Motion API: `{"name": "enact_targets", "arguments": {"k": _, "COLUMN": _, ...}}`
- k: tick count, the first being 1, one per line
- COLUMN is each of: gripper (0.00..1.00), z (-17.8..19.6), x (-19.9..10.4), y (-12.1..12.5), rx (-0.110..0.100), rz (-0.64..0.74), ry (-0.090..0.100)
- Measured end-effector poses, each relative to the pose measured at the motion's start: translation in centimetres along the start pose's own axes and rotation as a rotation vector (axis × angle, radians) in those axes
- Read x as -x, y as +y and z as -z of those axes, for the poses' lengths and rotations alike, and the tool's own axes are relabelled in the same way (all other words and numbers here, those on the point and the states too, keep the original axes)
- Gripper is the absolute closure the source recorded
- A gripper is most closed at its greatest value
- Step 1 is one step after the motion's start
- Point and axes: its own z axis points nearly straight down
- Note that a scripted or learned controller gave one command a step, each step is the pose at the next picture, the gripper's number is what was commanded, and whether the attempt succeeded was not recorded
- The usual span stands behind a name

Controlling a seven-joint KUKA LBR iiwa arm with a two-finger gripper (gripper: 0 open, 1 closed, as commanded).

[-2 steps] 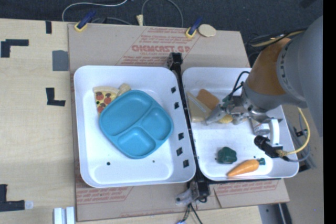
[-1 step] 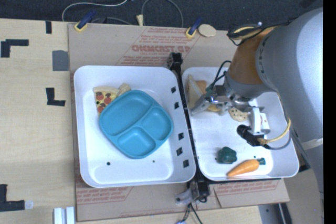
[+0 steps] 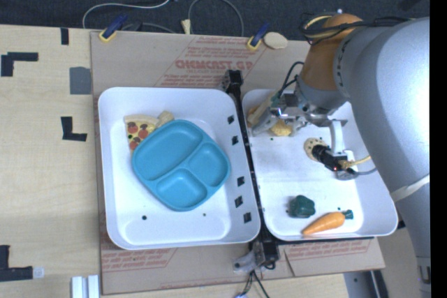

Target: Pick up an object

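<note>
The claw point(image 3: 274, 116) is sitting low in the right bin's point(image 3: 363, 220) far corner, right over some tan food pieces point(image 3: 281, 128). Can't tell if it's clenched. A carrot point(image 3: 324, 222) and green piece point(image 3: 302, 205) are lying near the front.

I count 3 loose items in the right bin point(image 3: 391, 220). Toy carrot point(image 3: 325, 222), orange with a green top, lies flat near the front edge, tip pointing left. Dark green lumpy piece point(image 3: 302, 205), maybe toy broccoli, sits just above and left of it, apart. A pale tan food piece point(image 3: 281, 128) lies at the back left of that bin, beside the gripper point(image 3: 274, 115); I can't tell if they touch.
</note>
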Motion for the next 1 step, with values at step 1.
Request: {"name": "enact_targets", "arguments": {"k": 1, "gripper": 1.0, "z": 1.0, "x": 0.05, "y": -0.14, "rx": 0.0, "rz": 0.0, "ry": -0.003}}
